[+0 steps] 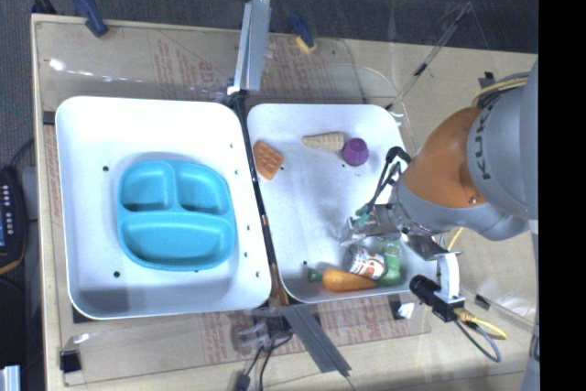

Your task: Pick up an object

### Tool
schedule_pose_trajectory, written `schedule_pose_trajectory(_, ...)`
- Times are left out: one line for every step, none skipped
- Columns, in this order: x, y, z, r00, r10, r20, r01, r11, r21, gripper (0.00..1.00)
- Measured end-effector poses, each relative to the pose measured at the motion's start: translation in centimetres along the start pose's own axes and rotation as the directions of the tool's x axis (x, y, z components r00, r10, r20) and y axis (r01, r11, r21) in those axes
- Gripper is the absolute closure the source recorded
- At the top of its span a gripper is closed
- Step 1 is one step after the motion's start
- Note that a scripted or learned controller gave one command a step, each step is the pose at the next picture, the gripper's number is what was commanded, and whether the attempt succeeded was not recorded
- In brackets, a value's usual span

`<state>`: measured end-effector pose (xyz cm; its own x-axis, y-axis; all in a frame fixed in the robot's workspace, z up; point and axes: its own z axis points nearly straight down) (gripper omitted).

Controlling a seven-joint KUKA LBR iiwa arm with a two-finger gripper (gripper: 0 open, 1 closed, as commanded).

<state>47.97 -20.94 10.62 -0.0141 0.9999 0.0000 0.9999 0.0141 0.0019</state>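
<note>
The arm (476, 169), with its orange band, reaches in over the right bin (293, 133), and its gripper (374, 233) is down among a small pile in the bin's near right corner: a carrot (346, 280), a little bottle (369, 266) and something green (393, 261). I cannot tell what the gripper is doing, and nothing looks lifted, so the pick seems not yet done. A waffle (268, 159), a cone (324, 141) and a purple piece (355, 151) lie farther back; a blue tray (176, 213) sits in the left bin (82, 133).

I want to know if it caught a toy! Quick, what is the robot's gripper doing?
Gripper: low in the right bin, over the toy pile by the carrot; open or closed cannot be told, and no catch is visible.
</note>
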Motion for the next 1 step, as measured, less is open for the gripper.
schedule_pose_trajectory(1.43, 2.5, -15.65, 1.0, 0.004, 0.0, -0.004, 1.0, 0.001, 1.0)
